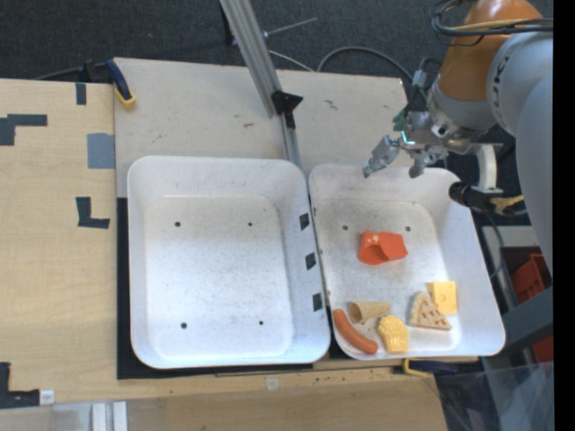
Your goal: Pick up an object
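Camera view: pincer (396,161) poised open and empty over the far rim of the right bin (467,241).
An orange cup-like object (382,247) is seen lying tipped near the bin's middle, apart from the food pieces at the near edge. A clean grasp is best made by descending squarely, fingers spread across its body.

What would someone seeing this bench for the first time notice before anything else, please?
Probably the orange cup lying alone in the middle of the right bin, and the cluster of toy foods along that bin's near edge: a sausage, a cone, a cheese block. The gripper, fingers open, hangs over the bin's far rim, holding nothing.
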### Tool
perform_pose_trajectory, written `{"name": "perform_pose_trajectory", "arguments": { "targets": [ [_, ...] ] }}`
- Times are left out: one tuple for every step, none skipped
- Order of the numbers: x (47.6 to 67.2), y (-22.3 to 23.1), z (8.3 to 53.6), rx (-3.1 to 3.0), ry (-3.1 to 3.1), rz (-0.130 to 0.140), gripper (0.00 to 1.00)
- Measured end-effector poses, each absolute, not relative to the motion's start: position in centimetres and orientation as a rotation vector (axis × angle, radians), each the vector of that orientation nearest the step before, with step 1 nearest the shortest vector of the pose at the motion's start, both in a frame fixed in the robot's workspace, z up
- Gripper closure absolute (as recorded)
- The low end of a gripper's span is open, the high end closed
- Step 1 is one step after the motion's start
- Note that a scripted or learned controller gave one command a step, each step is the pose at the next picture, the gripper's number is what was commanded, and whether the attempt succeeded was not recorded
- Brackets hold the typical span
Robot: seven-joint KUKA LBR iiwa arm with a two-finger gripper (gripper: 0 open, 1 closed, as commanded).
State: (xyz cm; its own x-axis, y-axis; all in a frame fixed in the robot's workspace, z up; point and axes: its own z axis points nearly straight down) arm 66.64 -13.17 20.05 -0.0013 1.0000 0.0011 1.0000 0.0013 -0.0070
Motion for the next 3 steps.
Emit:
{"name": "perform_pose_trajectory", "arguments": {
  "targets": [
    [66.7, -13.2, 20.4, -2.218, -2.224, 0.003, 0.0],
    [66.4, -12.2, 14.5, -2.215, -2.221, 0.008, 0.0],
    [66.2, -12.1, 9.1, -2.215, -2.221, 0.009, 0.0]
  ]
}}
